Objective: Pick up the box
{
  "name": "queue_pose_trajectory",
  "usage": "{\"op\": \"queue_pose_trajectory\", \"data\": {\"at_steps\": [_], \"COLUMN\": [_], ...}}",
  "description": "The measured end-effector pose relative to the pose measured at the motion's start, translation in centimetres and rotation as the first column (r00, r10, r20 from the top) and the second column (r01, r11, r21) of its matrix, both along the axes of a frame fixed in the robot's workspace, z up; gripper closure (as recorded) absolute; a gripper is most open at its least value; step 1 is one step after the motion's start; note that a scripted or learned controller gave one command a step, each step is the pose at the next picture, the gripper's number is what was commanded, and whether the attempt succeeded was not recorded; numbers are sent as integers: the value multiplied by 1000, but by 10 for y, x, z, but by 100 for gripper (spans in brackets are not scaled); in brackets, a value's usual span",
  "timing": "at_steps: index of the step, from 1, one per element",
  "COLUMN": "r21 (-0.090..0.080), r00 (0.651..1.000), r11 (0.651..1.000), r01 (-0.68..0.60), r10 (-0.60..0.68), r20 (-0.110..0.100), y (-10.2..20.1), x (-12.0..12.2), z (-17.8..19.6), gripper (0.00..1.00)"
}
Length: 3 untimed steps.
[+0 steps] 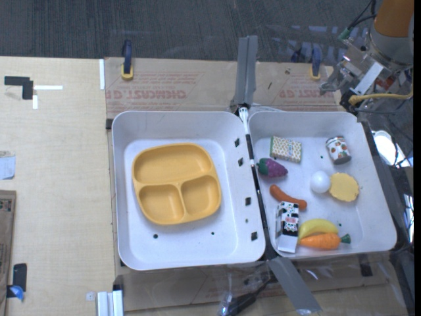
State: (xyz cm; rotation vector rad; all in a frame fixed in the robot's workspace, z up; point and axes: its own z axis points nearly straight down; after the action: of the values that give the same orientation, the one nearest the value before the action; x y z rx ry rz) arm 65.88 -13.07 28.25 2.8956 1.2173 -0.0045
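Left shallow white plastic bin (125, 196) carries just the yellow three-compartment plastic tray (176, 182), likely the drop side, while the right shallow white plastic bin (371, 176) holds the loose pick items. The grey arm with the orange band (395, 8) is parked off that bin's far right corner; its two-finger gripper (345, 68) is too cluttered by cables to read, so open or shut I can't tell, and nothing visibly sits in it. Target small speckled cream cardboard box (286, 149) lies flat near the right bin's far left corner, well apart from the gripper.
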Motion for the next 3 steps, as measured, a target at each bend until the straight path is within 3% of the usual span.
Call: {"op": "queue_pose_trajectory", "data": {"at_steps": [1, 2, 3], "r21": [2, 0, 1], "r00": [993, 991, 992], "r11": [993, 991, 992], "r01": [-116, -130, -126], "r10": [116, 130, 126], "r20": [-3, 9, 13], "y": [33, 31, 30], "x": [-24, -42, -40], "z": [-148, -186, -175], "gripper": [0, 0, 100]}}
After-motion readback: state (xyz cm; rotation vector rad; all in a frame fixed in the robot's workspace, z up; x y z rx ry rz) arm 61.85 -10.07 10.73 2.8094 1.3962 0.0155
